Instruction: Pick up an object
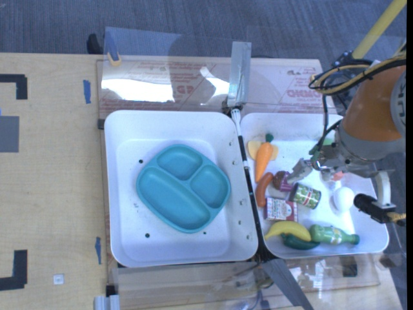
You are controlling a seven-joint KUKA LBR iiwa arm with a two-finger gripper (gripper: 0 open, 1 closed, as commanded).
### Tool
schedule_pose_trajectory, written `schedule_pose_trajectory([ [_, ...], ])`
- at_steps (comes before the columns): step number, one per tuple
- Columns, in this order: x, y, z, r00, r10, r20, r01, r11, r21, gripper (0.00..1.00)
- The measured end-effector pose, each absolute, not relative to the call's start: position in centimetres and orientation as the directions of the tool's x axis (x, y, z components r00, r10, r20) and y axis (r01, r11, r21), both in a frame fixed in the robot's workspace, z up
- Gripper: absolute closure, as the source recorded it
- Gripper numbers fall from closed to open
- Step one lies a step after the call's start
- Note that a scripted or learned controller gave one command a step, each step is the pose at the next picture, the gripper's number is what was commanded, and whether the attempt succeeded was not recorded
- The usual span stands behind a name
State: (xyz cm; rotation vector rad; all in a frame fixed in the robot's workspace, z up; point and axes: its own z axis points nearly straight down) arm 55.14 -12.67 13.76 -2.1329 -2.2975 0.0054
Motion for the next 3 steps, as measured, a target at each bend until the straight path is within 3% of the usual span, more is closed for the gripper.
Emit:
schedule_pose_trajectory([
  [1,56.9,-12.5,8.7,-0.054,0.999,0.000,0.999,0.054,0.005,0.00],
  [2,66.8,-12.5,8.6,0.014,1.000,-0.001,1.000,-0.014,0.003,0.00],
  [3,67.0,-12.4,9.9,0.011,1.000,-0.004,1.000,-0.011,0.010,1.00],
])
